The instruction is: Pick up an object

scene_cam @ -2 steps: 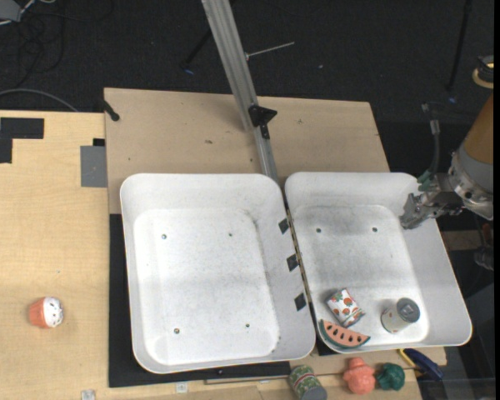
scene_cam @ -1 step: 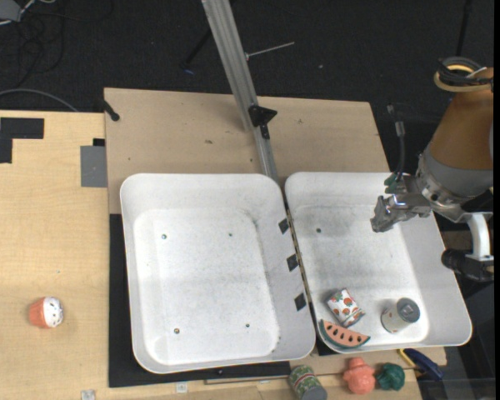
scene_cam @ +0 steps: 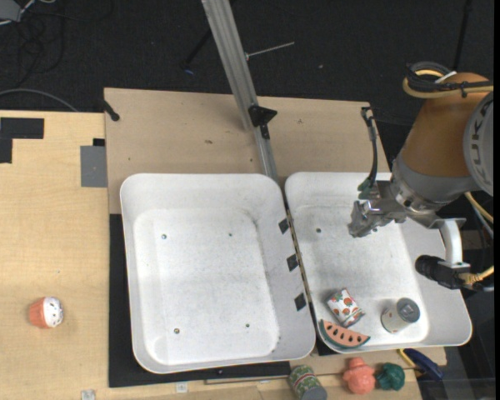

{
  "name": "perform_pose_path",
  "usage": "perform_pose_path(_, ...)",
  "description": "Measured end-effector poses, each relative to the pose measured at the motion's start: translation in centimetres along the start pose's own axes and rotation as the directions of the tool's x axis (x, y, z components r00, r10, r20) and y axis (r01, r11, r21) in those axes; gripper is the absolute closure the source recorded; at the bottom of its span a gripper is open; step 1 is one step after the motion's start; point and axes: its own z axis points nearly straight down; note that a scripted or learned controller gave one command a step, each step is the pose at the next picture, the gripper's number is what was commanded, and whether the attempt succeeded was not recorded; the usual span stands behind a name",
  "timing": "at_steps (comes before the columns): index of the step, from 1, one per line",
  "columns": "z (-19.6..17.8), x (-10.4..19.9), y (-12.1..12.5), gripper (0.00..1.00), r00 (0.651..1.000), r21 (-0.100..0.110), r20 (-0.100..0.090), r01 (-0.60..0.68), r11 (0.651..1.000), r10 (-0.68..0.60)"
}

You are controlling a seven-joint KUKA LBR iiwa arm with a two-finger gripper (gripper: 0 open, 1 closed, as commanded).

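My gripper [scene_cam: 363,221] hangs over the upper middle of the right bin [scene_cam: 317,192], well above its floor. Nothing shows between or below its tips. In the bin's near end lie a small white box with red spots [scene_cam: 344,306], a watermelon slice toy [scene_cam: 345,337] on the front rim, and a grey round cylinder [scene_cam: 400,313]. All three sit well below the gripper in the view, toward the front edge.
The left bin [scene_cam: 202,269] sits beside the right one. A metal rail [scene_cam: 237,65] slants up behind the bins. An orange-and-white ball [scene_cam: 45,312] lies on the wooden bench at left. Small toys, one pink [scene_cam: 358,376] and one green [scene_cam: 391,377], lie in front of the right bin.
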Motion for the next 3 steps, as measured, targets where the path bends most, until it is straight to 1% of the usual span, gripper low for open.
perform_pose_path(1,-1.4,5.2,-0.5,1.0,1.0,-0.001,0.0,0.0,1.0,0.0)
perform_pose_path(3,0.0,15.8,-1.4,1.0,1.0,0.003,0.0,0.0,1.0,0.0)
